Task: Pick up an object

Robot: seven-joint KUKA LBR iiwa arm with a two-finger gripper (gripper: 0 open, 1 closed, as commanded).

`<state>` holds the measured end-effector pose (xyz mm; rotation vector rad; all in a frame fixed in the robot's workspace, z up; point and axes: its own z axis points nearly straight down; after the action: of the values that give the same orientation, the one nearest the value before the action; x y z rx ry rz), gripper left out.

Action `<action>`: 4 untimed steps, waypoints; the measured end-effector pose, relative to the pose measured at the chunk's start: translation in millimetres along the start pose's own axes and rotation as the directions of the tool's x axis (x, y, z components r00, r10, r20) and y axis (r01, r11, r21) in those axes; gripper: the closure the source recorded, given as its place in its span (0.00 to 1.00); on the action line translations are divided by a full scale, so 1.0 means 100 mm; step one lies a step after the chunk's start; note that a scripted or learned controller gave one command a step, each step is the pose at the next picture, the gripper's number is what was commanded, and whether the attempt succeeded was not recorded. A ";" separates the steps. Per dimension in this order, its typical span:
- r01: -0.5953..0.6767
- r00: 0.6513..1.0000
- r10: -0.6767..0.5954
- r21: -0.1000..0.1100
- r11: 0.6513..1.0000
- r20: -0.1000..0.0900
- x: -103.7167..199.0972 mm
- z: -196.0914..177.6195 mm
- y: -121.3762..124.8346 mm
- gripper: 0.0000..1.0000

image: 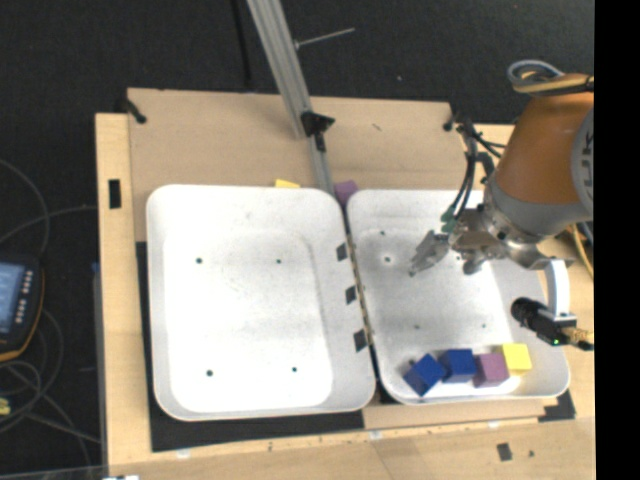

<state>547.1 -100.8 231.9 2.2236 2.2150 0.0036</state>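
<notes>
Hovering above the right bin — gripper jaws apart, empty, well short of the blue block — probably lining up.

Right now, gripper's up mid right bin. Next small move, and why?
Probably bring the gripper toward the near edge of the right bin, over the blocks. It hangs above bare bin floor with nothing between its fingers, while the two blue blocks, the purple block and the yellow block sit clustered along that near wall.
</notes>
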 end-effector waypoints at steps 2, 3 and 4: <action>0.000 1.000 0.000 -0.001 1.000 -0.001 0.28 0.24 -0.45 1.00; -0.005 1.000 0.005 -0.002 1.000 -0.001 0.29 0.25 -0.45 0.00; 0.002 1.000 -0.002 0.008 1.000 0.001 0.09 0.92 -0.30 0.00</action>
<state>517.8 -91.7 139.4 2.2252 2.2202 -0.0066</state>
